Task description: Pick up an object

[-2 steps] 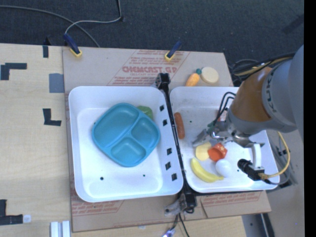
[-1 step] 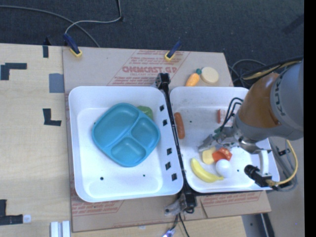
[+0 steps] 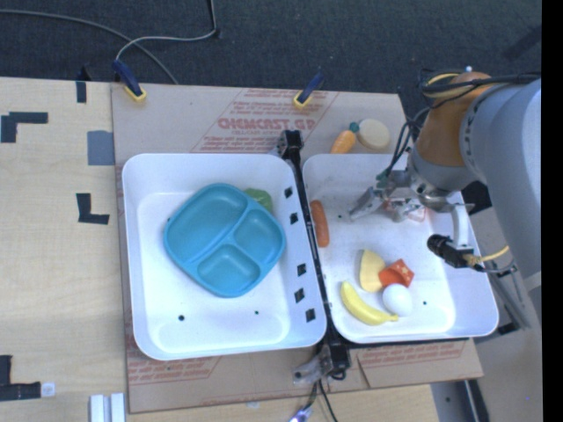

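In the right bin (image 3: 440, 323) lie an orange-brown sausage (image 3: 319, 223) along the left wall, a yellow wedge (image 3: 370, 265), a small red piece (image 3: 397, 273), a white egg (image 3: 398, 300) and a banana (image 3: 363, 307) near the front. My gripper (image 3: 380, 200) hangs low over the bare back part of this bin, right of the sausage and behind the yellow wedge. Nothing shows in its grasp. The left bin (image 3: 158, 323) holds a blue divided plate (image 3: 225, 239) with a green item (image 3: 259, 197) peeking from under its far edge.
A small orange toy (image 3: 345, 141) and a beige round piece (image 3: 374, 134) rest on the cardboard behind the right bin. Clamps (image 3: 131, 84) (image 3: 308, 97) grip the board's back edge. The grey arm (image 3: 493, 148) covers the right bin's right side.
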Motion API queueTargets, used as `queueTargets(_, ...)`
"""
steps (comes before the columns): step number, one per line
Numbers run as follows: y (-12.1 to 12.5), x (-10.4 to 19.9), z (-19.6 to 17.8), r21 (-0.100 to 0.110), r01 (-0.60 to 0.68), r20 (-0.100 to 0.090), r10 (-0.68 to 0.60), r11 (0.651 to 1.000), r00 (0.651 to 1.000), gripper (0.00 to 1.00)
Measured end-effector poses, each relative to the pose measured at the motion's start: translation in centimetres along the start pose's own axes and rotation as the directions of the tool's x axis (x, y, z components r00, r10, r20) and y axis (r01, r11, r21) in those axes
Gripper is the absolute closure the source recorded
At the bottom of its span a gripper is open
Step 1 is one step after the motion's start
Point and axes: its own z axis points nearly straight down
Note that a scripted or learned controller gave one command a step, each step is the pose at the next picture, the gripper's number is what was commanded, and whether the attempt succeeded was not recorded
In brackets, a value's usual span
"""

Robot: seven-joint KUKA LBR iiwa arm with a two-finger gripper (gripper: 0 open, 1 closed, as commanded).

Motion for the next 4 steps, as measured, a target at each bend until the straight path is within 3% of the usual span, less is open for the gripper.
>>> queueTargets(1,4.1,-4.1,-7.6,0.007,0.000,-0.002,0.000,1.000,1.000,0.00)
queueTargets(2,-4.7,-6.6,-7.9,0.009,-0.002,-0.001,0.002,1.000,1.000,0.00)
queueTargets(3,2.9,-2.1,0.0,0.000,0.002,-0.001,-0.002,1.000,1.000,0.00)
queueTargets(4,2.9,-2.1,-0.9,0.001,0.002,0.002,-0.002,1.000,1.000,1.00)
